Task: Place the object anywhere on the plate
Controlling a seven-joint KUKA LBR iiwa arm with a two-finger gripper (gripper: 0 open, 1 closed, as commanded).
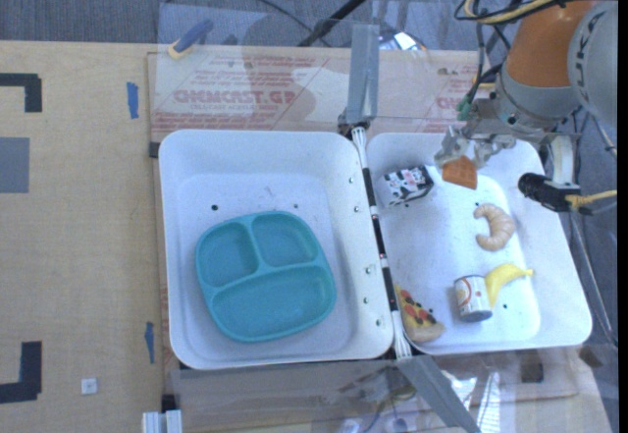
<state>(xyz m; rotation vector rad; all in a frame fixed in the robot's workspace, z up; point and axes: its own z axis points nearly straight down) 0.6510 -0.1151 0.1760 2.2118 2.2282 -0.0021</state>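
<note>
Orange wedge [459,172] hangs pinched in the gripper [461,156] over the right bin's [559,323] far edge, lifted clear for carrying. Teal plate [265,274] waits in the left bin [186,176].

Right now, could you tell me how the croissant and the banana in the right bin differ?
The croissant is tan and plump; the banana is yellow and slimmer. The croissant lies farther back in the right bin, nearer the hand; the banana lies nearer the front, beside the can. Both are curved toy foods lying flat, and both are outside the plate.
</note>
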